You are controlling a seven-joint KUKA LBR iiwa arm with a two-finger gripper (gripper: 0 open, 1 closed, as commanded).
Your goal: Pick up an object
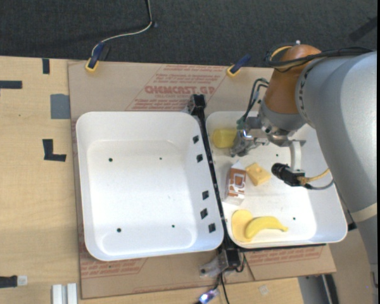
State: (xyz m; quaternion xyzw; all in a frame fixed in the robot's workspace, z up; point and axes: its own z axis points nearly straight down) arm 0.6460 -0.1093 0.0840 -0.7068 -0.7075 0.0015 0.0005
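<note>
Banana [264, 226] lies near wedge [258, 174] and packet [236, 185].

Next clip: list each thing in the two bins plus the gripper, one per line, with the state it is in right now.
gripper: low in the right bin, beside the yellow cup; grip unclear.
yellow cup: on the bin floor, at the divider side.
yellow block: loose on the floor.
orange-and-white packet: lying flat.
banana: lying flat, near corner.
yellow disc: flat, touching the banana.
left bin: white floor showing.
</note>
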